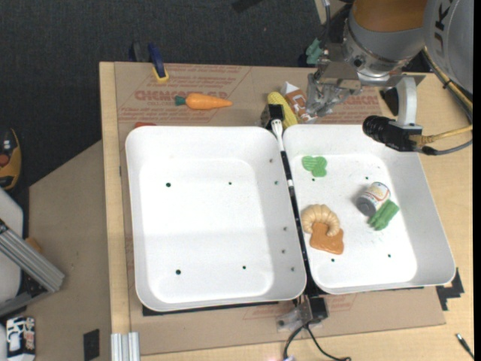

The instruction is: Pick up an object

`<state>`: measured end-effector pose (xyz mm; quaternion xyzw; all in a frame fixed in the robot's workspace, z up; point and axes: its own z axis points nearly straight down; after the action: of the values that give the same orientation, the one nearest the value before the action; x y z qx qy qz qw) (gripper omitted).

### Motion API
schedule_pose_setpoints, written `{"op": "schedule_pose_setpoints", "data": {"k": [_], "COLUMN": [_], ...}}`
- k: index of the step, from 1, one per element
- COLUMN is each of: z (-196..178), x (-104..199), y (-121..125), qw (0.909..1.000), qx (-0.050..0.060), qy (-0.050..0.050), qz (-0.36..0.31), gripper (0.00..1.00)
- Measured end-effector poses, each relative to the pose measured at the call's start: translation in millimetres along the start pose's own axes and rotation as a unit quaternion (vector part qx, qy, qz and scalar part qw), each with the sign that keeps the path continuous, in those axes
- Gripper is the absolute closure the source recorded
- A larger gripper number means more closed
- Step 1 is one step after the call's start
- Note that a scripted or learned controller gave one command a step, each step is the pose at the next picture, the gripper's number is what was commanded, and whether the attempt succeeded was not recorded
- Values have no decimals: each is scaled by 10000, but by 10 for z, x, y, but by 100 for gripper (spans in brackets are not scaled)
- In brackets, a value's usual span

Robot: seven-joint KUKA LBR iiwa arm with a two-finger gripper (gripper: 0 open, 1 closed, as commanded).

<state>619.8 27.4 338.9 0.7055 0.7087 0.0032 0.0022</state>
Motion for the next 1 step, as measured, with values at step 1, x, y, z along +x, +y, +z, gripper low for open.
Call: {"op": "schedule_pose_setpoints", "data": {"k": [1], "z": [-401], "x": [259], "y": [-247], "qw": [10000], "qx": [8], "qy": [0], "qz": [4], "gripper": [100]}}
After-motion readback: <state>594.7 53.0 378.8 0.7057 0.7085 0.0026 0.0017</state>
